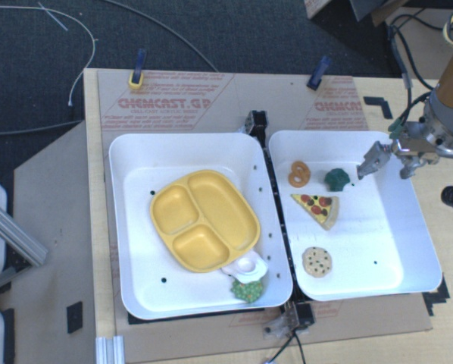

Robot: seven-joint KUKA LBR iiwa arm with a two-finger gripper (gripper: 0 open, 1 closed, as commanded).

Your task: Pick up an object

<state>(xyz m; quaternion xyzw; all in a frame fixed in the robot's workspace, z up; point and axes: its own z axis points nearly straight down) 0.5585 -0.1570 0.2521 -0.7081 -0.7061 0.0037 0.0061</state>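
Hovered over the right bin (408, 226), gripper (385, 165) with fingers spread apart and nothing between them. Sat near the green toy (336, 178), probably the likeliest pick (bagel (299, 174), pizza slice (317, 207) and cookie (317, 262) lay close by too). Read "CHEMCAST GP" in red on the backing sheet (166, 101).

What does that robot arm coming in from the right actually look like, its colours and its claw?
The arm is a rounded grey column with an orange band just above the wrist. Below that sits a pale metal wrist block with a small teal part on it. The gripper has two slim grey metal fingers. Dark cables loop down behind the arm.
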